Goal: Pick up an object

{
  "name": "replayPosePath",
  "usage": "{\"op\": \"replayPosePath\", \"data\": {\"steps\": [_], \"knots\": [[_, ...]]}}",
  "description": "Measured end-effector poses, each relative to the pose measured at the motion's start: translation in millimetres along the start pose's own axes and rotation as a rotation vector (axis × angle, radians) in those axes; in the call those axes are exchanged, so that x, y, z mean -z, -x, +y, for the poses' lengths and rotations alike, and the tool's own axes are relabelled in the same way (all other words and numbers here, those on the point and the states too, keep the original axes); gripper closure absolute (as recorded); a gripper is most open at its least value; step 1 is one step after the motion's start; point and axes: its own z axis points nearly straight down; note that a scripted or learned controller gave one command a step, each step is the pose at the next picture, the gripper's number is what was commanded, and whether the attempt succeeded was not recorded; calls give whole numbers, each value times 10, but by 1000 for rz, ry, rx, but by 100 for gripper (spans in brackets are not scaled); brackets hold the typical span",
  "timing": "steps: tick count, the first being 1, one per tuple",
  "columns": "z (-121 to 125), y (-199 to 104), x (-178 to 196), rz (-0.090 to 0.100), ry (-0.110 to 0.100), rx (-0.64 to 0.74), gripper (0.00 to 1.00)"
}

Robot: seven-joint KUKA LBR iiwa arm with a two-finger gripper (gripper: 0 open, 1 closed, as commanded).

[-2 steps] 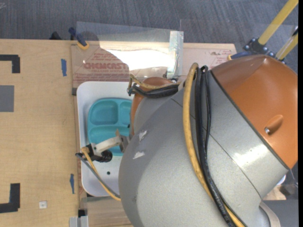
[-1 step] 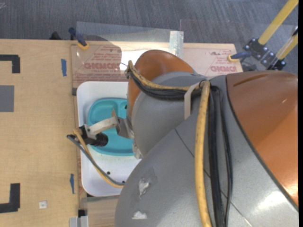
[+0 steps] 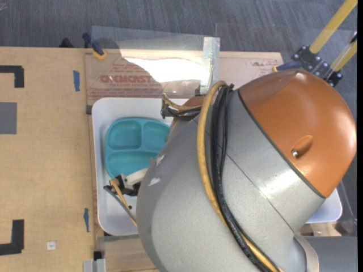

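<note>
The grey arm (image 3: 227, 186) with its orange band (image 3: 300, 129) covers most of the two bins and hides the gripper. In the left white bin (image 3: 99, 152) lies a teal divided plate (image 3: 133, 146). Below the plate sit small objects: a whitish piece (image 3: 133, 178) and a dark and tan cluster with thin sticks (image 3: 119, 191). A brown and black item (image 3: 178, 109) pokes out at the bin's far edge beside the arm.
A clear plastic sheet (image 3: 153, 61) stands behind the bins on the wooden bench (image 3: 39, 152). Yellow poles (image 3: 334, 21) rise at the upper right. A corner of the right bin (image 3: 332, 211) peeks out under the arm.
</note>
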Motion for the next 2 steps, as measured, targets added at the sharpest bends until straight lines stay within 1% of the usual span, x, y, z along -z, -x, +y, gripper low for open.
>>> {"op": "replayPosePath", "data": {"steps": [1,2], "knots": [[-504,-92,1067,3,2,147,100],[-434,-86,0,1,-1,2,100]]}}
